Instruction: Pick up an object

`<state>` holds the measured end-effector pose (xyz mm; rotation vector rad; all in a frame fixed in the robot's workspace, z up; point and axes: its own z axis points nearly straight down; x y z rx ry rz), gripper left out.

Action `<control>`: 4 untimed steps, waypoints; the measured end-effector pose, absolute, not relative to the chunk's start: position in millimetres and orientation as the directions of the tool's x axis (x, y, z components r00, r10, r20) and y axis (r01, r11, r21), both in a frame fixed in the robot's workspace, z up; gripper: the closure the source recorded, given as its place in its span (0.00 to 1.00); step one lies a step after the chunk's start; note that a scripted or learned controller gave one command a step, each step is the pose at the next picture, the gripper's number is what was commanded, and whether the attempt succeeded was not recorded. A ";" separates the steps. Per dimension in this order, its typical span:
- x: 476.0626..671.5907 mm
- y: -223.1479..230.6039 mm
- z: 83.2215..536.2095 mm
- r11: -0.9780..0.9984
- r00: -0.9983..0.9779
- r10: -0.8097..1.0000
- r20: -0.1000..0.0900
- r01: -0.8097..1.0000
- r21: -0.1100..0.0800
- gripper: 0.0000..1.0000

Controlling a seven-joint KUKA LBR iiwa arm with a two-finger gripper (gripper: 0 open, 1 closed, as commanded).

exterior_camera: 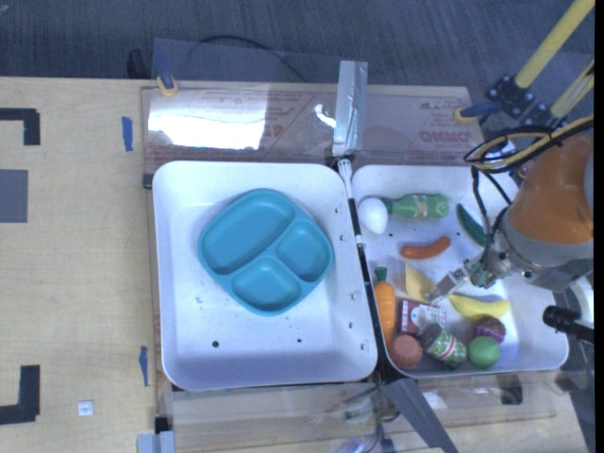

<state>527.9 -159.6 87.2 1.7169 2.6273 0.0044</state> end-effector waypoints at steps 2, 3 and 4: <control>548.9 -121.9 87.6 0.345 -0.345 0.939 -0.007 0.939 0.008 1.00; 517.3 -66.1 227.4 -0.056 0.056 0.998 0.000 0.998 0.001 1.00; 505.9 -12.9 218.2 -0.073 0.073 0.997 0.001 0.997 -0.006 1.00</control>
